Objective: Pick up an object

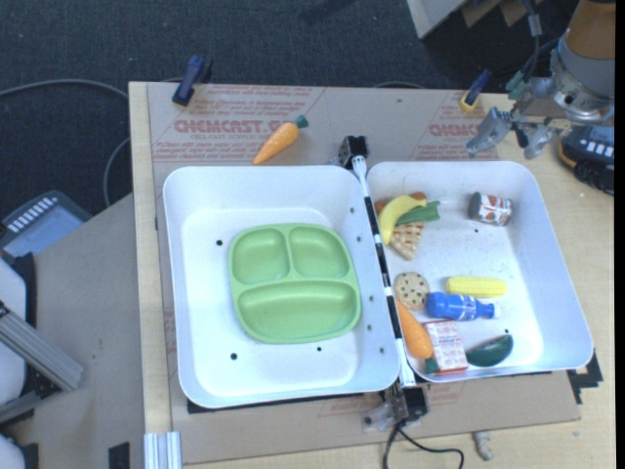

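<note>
The claw (508, 133) hangs at the top right, just past the far rim of the right bin (557, 262). Its two grey fingers (485, 137) are spread apart, and nothing sits between them. The grey arm (586, 62) comes in from the right, with its orange band (593, 22) up near the corner.

The right bin holds all the toy food. A yellow banana (395, 213) lies near the far left corner, with a waffle piece (407, 238) touching it and a bit of green (425, 213) beside it. A small can (490, 208) rests on its side toward the far right — it is the thing nearest the claw. In the middle sits a round cookie (411, 288). Next to that is a yellow corn cob (476, 285), and just below the corn is a blue bottle (459, 308). An orange carrot (414, 332) lies along the left wall. A little red and white box (447, 348) and a dark green thing (490, 352) sit at the near edge.

The left bin (195, 262) holds a green plate (293, 283) with three sections. Nothing lies on the plate.

Another carrot (276, 141) lies out on the worktop (391, 110), behind the left bin. Two blue clips (189, 79) sit at the far edge of the worktop — one on the left, one on the right.
</note>
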Robot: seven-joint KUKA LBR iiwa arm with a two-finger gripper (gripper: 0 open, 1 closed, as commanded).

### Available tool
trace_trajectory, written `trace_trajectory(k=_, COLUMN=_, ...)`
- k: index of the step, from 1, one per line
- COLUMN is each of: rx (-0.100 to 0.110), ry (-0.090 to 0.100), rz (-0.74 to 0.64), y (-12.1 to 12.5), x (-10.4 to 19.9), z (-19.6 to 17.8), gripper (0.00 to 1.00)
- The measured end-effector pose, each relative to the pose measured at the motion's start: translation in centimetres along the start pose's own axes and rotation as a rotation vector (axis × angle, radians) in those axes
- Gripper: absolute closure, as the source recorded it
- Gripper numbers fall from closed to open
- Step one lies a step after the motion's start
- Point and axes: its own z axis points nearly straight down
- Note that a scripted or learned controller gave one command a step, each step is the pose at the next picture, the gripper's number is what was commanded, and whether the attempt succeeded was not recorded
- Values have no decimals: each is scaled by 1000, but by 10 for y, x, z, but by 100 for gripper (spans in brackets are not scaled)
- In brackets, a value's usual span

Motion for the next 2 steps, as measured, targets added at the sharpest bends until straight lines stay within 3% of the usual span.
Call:
trace_trajectory(k=1, rx=0, ry=-1, rz=0, y=-12, x=-37, z=138, gripper=0)
trace_trajectory(k=2, rx=-1, ry=0, rz=-1, y=3, x=-50, z=169, gripper=0)
